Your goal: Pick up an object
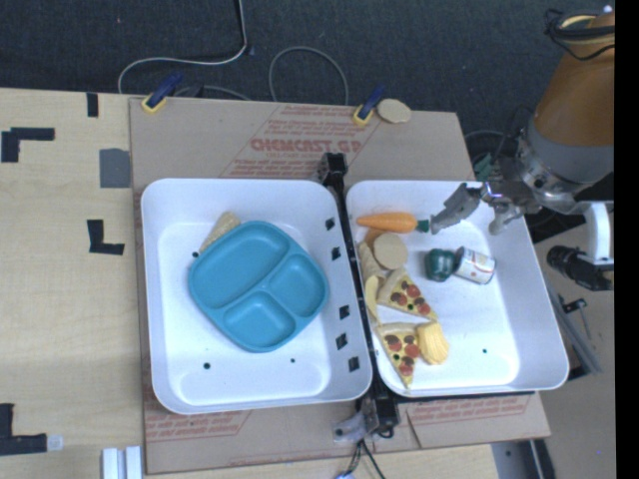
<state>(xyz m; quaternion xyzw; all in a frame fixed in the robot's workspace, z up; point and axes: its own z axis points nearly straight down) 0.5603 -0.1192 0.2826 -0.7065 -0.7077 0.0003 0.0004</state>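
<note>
Left bin: a blue sectioned tray lies tilted, partly covering a tan slice. Right bin: along its left side, a carrot, a pale round piece, a banana, two pizza slices and a yellow item; nearer the centre, a dark green object touching a small can. Gripper: fingers spread apart and empty, above the bin's upper edge, near the green object but not touching it.
</note>
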